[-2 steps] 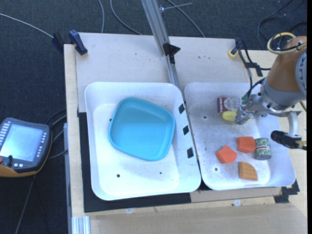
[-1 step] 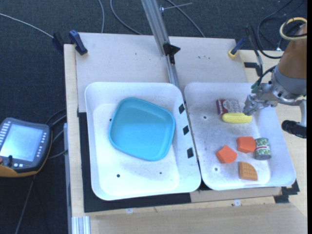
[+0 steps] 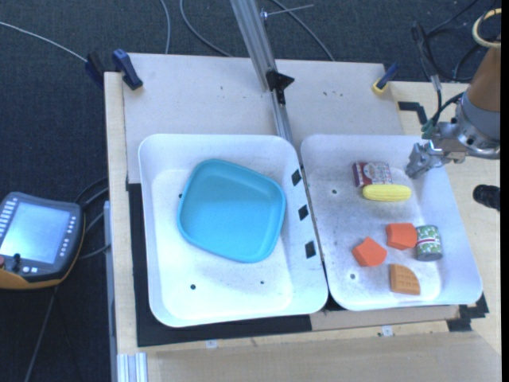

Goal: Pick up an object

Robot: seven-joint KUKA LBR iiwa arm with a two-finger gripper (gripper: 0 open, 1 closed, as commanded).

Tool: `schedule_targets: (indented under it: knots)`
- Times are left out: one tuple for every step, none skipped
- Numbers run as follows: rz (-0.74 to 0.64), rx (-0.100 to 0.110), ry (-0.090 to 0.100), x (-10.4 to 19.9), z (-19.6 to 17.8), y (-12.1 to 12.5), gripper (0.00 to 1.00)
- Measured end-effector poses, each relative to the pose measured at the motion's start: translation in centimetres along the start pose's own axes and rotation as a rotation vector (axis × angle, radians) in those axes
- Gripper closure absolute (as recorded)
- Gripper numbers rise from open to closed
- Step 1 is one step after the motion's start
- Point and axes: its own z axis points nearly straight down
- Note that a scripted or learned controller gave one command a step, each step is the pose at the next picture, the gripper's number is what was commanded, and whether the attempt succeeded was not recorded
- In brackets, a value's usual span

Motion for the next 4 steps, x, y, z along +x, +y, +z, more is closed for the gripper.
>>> schedule_targets:
  knots:
    - [-0.001, -0.002, 0.0, 0.9, -5.8, 0.2, 1.0]
    - [-0.004, 0.003, 0.002, 6.0, -5.5, 1.7, 1.0]
    - [-0.005, 0.003, 0.002, 12.1, -5.1, 1.1, 1.0]
    - [-0.005, 0.004, 0.002, 17.6, -4.2, 2.3, 1.0]
